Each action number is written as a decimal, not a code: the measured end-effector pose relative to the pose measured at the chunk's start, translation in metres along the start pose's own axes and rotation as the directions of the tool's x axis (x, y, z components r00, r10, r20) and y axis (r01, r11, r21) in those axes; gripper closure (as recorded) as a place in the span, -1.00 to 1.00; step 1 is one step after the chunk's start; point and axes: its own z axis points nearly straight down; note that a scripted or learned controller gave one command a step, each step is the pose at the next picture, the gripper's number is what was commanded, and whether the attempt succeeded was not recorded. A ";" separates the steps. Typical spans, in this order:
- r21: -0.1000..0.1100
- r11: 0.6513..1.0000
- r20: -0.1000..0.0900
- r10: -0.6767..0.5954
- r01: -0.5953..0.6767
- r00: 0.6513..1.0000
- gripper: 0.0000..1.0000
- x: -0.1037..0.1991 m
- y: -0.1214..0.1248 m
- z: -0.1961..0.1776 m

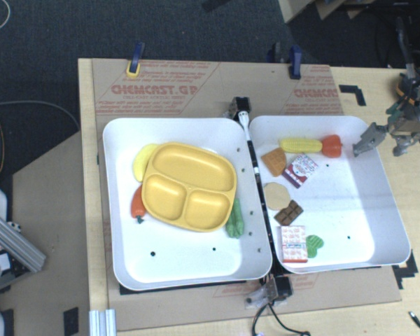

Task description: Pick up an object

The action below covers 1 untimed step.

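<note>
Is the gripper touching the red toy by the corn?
Apart. The camera view shows bare white bin floor between the gripper and the red toy.

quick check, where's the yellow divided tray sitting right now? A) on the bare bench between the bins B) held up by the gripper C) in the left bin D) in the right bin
C: the yellow divided tray lies flat inside the left bin, partly over a red item and a green item, while the gripper is off at the right bin's far edge.
</note>
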 end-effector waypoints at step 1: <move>-0.012 1.000 0.003 -0.003 0.003 1.000 -1.00 0.000 0.003 -0.007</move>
